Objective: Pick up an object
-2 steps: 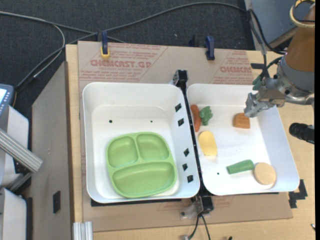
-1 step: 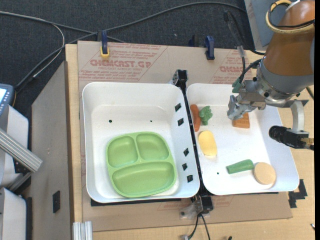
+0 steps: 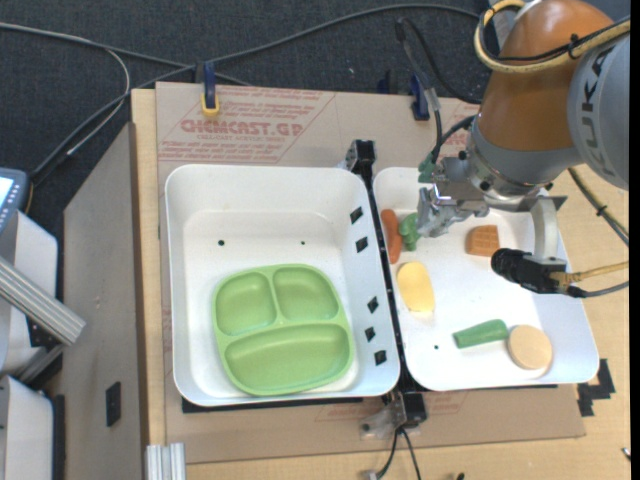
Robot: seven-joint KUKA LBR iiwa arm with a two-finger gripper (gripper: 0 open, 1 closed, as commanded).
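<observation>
Gripper (image 3: 432,213) low in right bin (image 3: 570,353) — finger state unclear, beside carrot (image 3: 389,236)

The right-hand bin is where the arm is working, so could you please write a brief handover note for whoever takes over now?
Gripper: low over the right bin's far left corner, beside the carrot and a green piece; grasp unclear.
In the right bin: yellow piece, orange-brown piece, green stick, tan disc.
Left bin: green divided plate.
Done: nothing visibly lifted.
Left: pick one object.
</observation>
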